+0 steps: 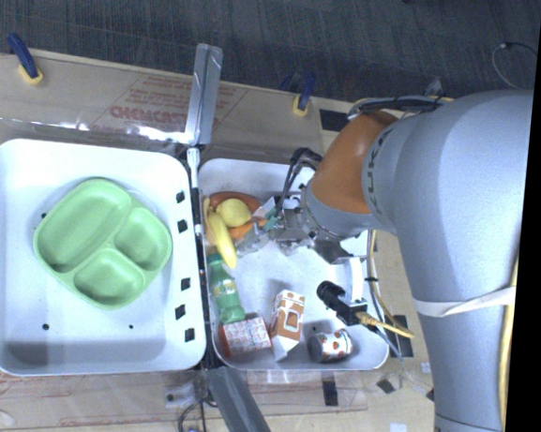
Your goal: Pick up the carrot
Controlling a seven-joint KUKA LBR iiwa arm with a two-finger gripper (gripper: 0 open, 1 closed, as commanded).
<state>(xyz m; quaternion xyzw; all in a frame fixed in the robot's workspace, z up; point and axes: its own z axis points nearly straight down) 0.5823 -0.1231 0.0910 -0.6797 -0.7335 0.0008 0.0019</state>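
The gripper is down in the right bin, and honestly I can't tell its state. The carrot sits just left of it, too hidden to judge its long axis. A banana lies below-left. The arm reads "KUKA", partly cut off.

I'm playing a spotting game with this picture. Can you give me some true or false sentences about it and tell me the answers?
1. The green plastic divided plate lies in the left white bin. True.
2. The yellow banana lies on the plate. False: it is in the right white bin.
3. The grey arm's tool is over the right bin. True.
4. The green plastic bottle lies outside both bins. False: it is inside the right bin.
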